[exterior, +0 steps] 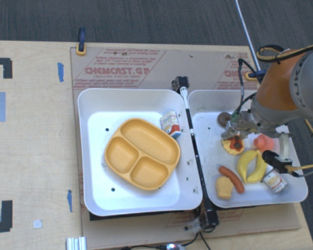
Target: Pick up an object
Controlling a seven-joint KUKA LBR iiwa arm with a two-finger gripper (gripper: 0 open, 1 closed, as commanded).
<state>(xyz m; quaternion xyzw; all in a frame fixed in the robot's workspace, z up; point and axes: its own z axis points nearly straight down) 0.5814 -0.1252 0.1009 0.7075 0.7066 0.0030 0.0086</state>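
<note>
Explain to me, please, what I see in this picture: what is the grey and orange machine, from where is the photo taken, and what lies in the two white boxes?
The grey machine with the orange band is a robot arm. It reaches in from the right side of the picture, and the camera is fixed above the bench, looking down at a slant.

Two shallow white plastic bins stand side by side. The left bin holds a yellow plastic plate with three compartments and a small white carton with red print.

The right bin holds toy food: a yellow plastic banana, a red-orange sausage, a yellow corn cob piece, a pink piece, a small printed can and a yellow and red piece.

The arm's end hangs over the right bin, above that yellow and red piece. I cannot tell whether it holds anything.
</note>
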